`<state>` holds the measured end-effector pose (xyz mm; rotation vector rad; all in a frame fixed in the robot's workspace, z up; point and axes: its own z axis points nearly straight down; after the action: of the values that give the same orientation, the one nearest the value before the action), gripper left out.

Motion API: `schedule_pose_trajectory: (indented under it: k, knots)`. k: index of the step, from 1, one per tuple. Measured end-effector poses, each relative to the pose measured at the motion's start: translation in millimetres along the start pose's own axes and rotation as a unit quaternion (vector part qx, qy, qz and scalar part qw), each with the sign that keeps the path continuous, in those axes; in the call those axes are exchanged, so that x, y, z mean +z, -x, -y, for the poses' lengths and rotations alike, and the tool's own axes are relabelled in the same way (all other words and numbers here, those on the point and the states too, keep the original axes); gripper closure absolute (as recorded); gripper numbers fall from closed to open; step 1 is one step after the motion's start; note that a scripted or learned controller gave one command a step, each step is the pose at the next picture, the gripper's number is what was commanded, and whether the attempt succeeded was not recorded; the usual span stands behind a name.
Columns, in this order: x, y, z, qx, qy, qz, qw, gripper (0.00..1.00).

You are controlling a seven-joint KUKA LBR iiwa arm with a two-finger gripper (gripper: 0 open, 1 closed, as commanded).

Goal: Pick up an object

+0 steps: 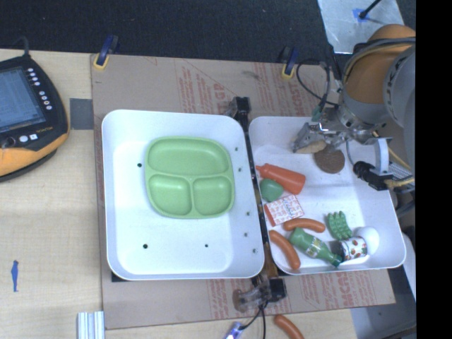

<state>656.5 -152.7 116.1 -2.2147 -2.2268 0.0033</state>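
My gripper (321,142) hangs low over the back of the right bin (385,207), open, with nothing seen between its fingers. A brown round disc (329,160) lies just in front of it, close to the fingertips. Further forward in the same bin lie an orange carrot (281,177), a green ball-like piece (270,189), a red patterned card (283,208), two sausages (304,224) (284,250), a green bottle (314,246), a green spiky toy (340,224) and a white cup (359,246).
The left bin (123,210) holds a green divided plate (189,176). A control pendant (25,119) lies on the bench at far left. One more sausage (289,325) lies outside the bins at the front. Cables and a black connector (371,174) hang by the arm.
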Motion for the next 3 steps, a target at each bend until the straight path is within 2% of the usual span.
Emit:
schedule_pose_trajectory:
  k: [1, 2, 3]
  knots:
    - [-87, 60, 17, 0.002, 0.000, 0.000, 1.0000, 0.00]
    - [-44, 59, 34, 0.000, -0.001, 0.000, 1.0000, 0.00]
    - [25, 58, 1, -0.001, -0.001, 0.000, 1.0000, 0.00]
